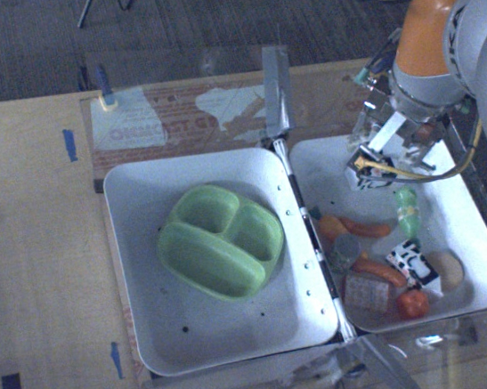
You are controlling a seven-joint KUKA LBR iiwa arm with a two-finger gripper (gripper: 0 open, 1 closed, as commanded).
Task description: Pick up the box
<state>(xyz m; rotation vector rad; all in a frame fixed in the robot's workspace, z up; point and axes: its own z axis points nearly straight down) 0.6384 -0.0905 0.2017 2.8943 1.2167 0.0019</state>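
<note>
One box (pixel 412 262) (black-and-white patches), right bin (pixel 327 175)

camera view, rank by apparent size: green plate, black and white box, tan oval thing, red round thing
1. green plate
2. black and white box and tan oval thing, about alike
3. red round thing

Black-and-white box (pixel 412 261) in right bin (pixel 462 203)

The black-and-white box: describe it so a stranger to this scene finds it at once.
Go to the white bin nearer the arm, not the one holding the green divided plate. In the toy-food pile at the view's lower end, the black-and-white box lies between an orange carrot and a pale oval piece. It alone bears cow-like patches.
</note>
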